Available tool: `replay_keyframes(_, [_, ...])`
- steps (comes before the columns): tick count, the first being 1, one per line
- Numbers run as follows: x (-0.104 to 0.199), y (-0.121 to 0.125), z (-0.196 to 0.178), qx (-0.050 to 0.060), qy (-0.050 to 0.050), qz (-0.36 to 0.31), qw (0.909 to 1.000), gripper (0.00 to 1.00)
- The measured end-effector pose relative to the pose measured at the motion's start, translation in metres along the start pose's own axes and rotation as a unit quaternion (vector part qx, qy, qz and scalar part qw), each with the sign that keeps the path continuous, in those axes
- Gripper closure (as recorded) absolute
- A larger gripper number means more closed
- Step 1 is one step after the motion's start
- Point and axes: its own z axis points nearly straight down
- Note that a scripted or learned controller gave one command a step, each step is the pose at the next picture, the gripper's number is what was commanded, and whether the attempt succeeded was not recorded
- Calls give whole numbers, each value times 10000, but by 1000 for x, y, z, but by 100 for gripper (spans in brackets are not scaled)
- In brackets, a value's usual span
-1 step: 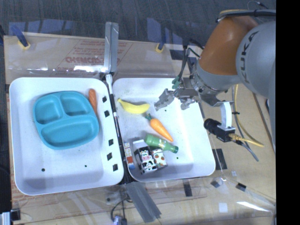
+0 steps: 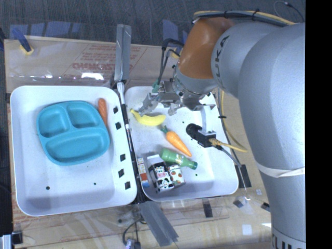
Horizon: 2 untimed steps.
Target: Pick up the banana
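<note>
Lying near the right bin's (image 2: pixel 223 183) far left corner, the banana (image 2: pixel 149 120) looks light, smooth and easily bruised, best pinched across its curved middle, while the gripper (image 2: pixel 155 101), just above it, seems spread, holding nothing.

Below the gripper (image 2: pixel 155 100), the banana (image 2: pixel 149 119) looks smooth and matt. The white bins (image 2: pixel 31 191) seem hard, faintly glossy plastic, like the blue plate (image 2: pixel 72 131). The tabletop (image 2: pixel 62 53) looks like pale wood under shiny clear film.
</note>
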Motion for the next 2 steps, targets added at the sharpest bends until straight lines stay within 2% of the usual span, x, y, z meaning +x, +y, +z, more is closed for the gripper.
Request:
replay_keyframes(1, [-33, 9, 99, -4, -3, 123, 9999, 0])
replay_keyframes(2, [-33, 9, 89, -5, 0, 108, 9999, 100])
